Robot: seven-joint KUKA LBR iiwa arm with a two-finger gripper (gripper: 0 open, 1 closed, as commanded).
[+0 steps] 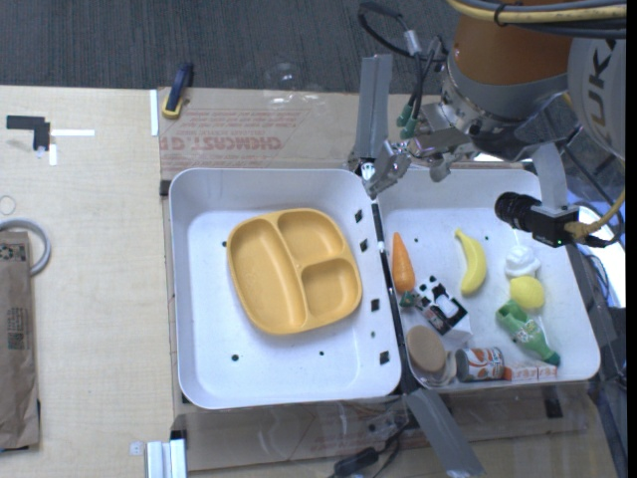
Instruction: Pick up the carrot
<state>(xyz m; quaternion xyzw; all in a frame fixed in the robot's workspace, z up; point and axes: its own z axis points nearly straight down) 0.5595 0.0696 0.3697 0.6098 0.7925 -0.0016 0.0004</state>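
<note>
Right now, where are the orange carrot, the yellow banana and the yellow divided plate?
orange carrot [401,263]: camera view, middle of its body.
yellow banana [472,263]: camera view, middle of its curve.
yellow divided plate [261,267]: camera view, floor of its biggest compartment.

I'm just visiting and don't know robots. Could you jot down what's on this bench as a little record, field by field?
arm: grey with an orange band, above the right bin's far edge
gripper: over the far end of the divide between the bins, holding nothing
carrot: lying in the right bin, by its left wall
near carrot: banana, lemon
left bin: holds a yellow divided plate
</note>
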